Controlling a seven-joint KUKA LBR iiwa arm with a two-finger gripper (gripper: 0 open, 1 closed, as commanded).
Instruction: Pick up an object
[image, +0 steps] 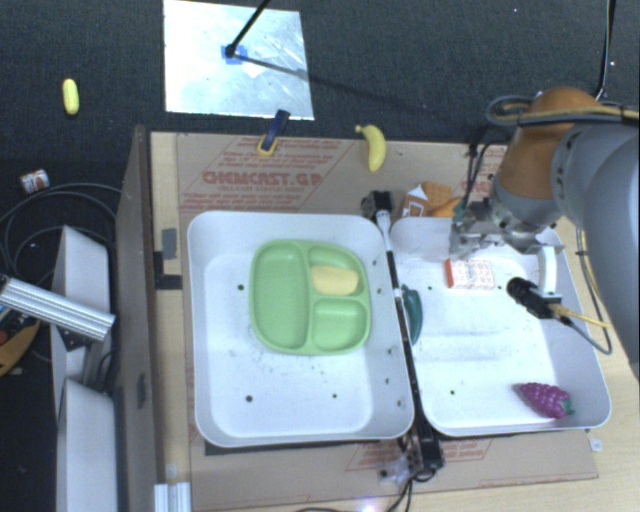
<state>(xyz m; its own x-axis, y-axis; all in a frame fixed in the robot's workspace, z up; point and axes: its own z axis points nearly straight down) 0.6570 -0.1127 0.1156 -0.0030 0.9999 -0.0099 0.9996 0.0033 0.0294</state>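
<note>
In the right bin (482, 345), a red-and-white box (470, 273) lies just beside the tool (468, 240), grip state unclear.

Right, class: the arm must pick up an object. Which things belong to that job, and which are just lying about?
Job: pincer, red-and-white box, purple grapes, teal item, green plate.
Lying about: banana behind the bins, yellow piece on the dark floor.

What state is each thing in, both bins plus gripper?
green plate: flat in left bin, right side up
yellow piece: in plate's upper right compartment
red-and-white box: flat in right bin, just below gripper in view
teal object: against right bin's left wall
purple grapes: right bin's lower right corner, apart from gripper
gripper: over right bin's upper part, nothing visibly held
</note>
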